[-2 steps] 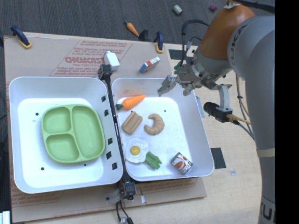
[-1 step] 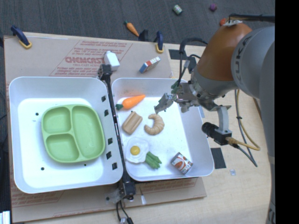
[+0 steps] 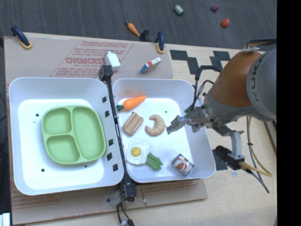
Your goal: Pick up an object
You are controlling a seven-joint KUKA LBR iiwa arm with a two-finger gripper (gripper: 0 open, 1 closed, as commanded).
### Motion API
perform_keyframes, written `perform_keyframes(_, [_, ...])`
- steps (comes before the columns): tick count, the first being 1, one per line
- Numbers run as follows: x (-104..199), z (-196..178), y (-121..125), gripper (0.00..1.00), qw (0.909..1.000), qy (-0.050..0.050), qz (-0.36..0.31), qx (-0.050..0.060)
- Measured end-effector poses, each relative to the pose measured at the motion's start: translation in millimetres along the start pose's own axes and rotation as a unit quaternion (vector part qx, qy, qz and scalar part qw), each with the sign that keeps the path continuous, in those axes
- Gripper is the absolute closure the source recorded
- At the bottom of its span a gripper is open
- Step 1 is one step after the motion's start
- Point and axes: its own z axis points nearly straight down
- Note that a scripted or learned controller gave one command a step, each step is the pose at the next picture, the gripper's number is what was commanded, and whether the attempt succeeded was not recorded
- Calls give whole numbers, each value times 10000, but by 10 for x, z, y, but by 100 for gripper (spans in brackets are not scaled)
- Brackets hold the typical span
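Toy food lies scattered across the right bin (image 3: 200,126), any piece of it a candidate for picking. At the bin's 11 o'clock corner sits a carrot (image 3: 132,102), orange with a green top, tilted. Just below it, toward the centre, a hot dog bun (image 3: 132,124) lies at a slant, and right beside that, at its 3 o'clock, a croissant (image 3: 155,125) curls downward. A fried egg (image 3: 137,152) rests at the bin's 7 o'clock, with a green vegetable (image 3: 154,161) touching its lower right edge. A small can (image 3: 182,165) with a red label lies on its side at 5 o'clock.

The gripper (image 3: 175,125) hangs low inside the bin at about 3 o'clock from the croissant, just beside it but not touching. Nothing sits between its fingers, though from where I stand I cannot tell whether they are spread or closed. The grey arm (image 3: 237,86) with its orange band reaches in over the bin's right wall.

The left bin (image 3: 19,140) carries a green divided plate (image 3: 74,134). On the cardboard-covered worktop (image 3: 70,55) at 12 o'clock from the bins lies a small carton (image 3: 150,65). Blue clamps (image 3: 21,36) grip the cardboard's far edge.
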Motion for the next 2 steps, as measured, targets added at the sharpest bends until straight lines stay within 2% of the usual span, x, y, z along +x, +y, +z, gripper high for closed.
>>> perform_keyframes(1, [-4, 1024, 485, 0, 10000, 5, -11, 0])
perform_keyframes(2, [-5, 923, 486, 100, 10000, 3, -32, 8])
